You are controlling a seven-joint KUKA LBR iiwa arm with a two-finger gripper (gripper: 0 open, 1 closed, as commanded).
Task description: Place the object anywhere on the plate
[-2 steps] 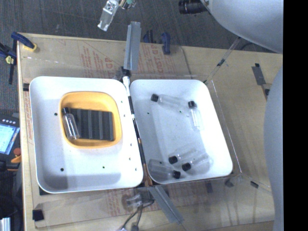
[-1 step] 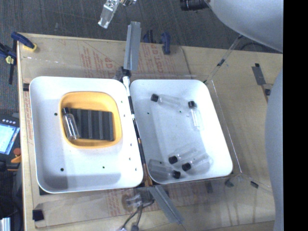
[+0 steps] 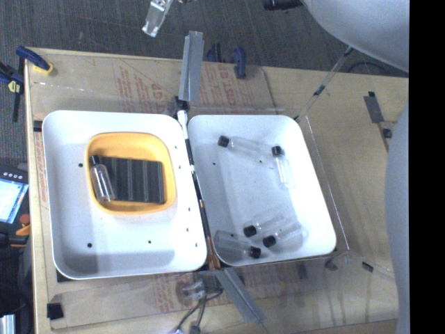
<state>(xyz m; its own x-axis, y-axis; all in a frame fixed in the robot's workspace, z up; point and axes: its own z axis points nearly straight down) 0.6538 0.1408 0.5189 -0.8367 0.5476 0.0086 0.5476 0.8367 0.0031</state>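
Observation:
A yellow plate (image 3: 132, 145) with a dark ridged middle lies in the left white bin (image 3: 69, 249). One clear vial (image 3: 102, 181) with a dark cap rests on the plate's left side. Several more clear vials with black caps lie in the right white bin (image 3: 316, 186): one (image 3: 240, 145) at the back, another (image 3: 280, 167) beside it, and a cluster (image 3: 268, 234) at the front. The grey arm (image 3: 361, 12) fills the top right corner. What looks like the gripper (image 3: 167, 2), clear and green, hangs at the top edge beyond the bench, far from both bins.
A grey metal bar (image 3: 191, 65) stands on the bench behind the seam between the bins. Blue clamps (image 3: 33, 58) grip the bench's back edge. A small screen (image 3: 10, 197) sits at the far left. Cables (image 3: 195, 305) lie on the bench's front.

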